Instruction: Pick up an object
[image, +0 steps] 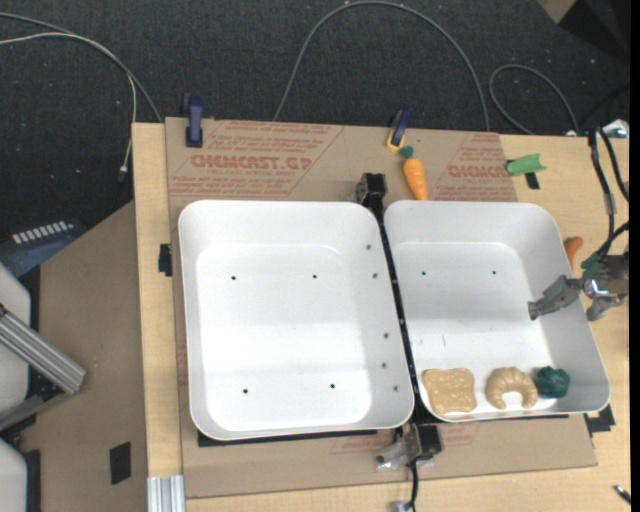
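Observation:
Three small things lie along the near edge of the right bin (470, 250): a tan toast slice (449, 390), a croissant (511, 387) and a dark green lump (551, 380). My gripper (574, 303) hangs over the right rim of that bin, above and to the right of the green lump. Its two grey fingers (549, 299) are spread apart and nothing is between them. It touches none of the three things.
The left bin (290, 320) adjoins the right one. An orange carrot (415, 178) lies on the cardboard behind the bins. A small orange piece (572, 247) sits at the right bin's outer rim. Clamps (194, 118) hold the cardboard's far edge.

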